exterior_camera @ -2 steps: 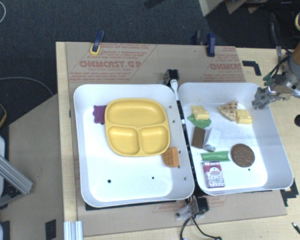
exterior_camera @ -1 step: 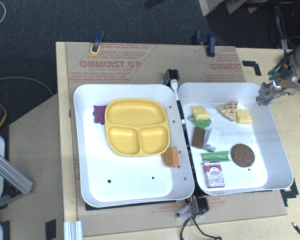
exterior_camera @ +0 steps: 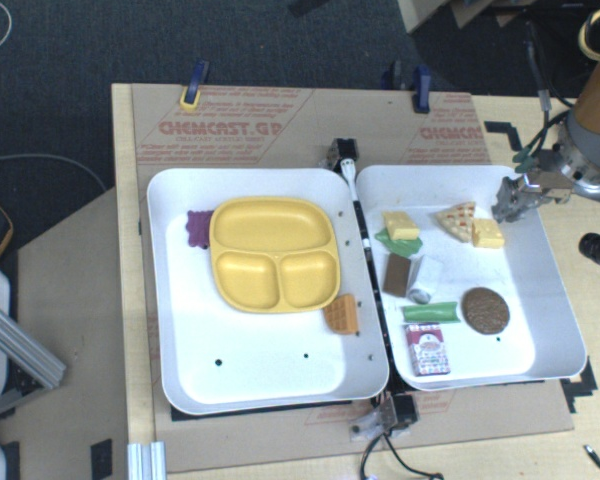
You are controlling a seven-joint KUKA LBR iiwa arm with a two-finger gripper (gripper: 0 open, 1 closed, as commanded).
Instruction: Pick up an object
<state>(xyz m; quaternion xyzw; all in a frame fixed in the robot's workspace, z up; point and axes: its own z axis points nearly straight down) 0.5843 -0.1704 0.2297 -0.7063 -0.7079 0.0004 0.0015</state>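
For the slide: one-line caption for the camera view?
End effector hovers at the right bin's far edge near a yellow block; yellow divided tray fills left bin.

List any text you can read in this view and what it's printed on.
"CHEMCAST GP": red print on the brown board under the bins, left side.
Same red print on the board's right side: partly covered, not fully readable.
Red packet in the right bin: label too small to read.

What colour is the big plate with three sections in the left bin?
Yellow. The plate shows clearly in the camera view.
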